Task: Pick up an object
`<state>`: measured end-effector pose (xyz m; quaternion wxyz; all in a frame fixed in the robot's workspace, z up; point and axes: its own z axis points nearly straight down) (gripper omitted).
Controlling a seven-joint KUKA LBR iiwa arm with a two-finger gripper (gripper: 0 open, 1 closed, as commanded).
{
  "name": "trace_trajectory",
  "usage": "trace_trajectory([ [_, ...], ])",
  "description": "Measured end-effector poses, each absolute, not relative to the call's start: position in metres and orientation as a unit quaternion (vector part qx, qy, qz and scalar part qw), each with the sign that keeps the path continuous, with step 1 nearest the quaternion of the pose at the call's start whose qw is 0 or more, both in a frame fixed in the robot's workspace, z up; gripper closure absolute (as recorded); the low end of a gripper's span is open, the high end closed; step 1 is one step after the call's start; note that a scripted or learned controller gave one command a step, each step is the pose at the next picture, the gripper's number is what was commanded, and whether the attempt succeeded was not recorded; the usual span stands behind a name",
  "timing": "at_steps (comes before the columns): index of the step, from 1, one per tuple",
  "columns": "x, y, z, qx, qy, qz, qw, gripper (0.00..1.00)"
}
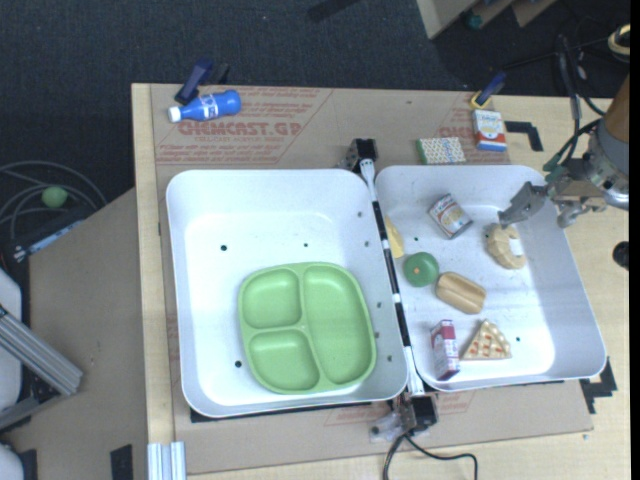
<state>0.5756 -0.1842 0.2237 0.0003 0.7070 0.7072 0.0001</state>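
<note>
Hot-dog bun (460,291), long axis left-right

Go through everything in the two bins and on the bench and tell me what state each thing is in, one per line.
Green divided plate: flat in left bin.
Small can: on its side, right bin.
Green ball: resting beside the bins' divider.
Bread roll: lying flat.
Pizza slice: lying flat.
Red packet: lying flat.
Beige piece: lying below the gripper.
Blue bottle: on its side, on the bench.
</note>
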Motion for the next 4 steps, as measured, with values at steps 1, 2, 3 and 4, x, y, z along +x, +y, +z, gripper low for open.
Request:
trace_trajectory([
  [1, 0.604, -0.207, 0.129, 0.707, 0.707, -0.0007, -0.002, 0.0],
  [2, 0.607, -0.209, 0.084, 0.707, 0.707, -0.0004, -0.002, 0.0],
  [3, 0.608, -0.209, 0.095, 0.707, 0.707, 0.0003, 0.0, 1.0],
  [4, 0.62, -0.081, 0.186, 0.706, 0.708, 0.0015, 0.0, 1.0],
])
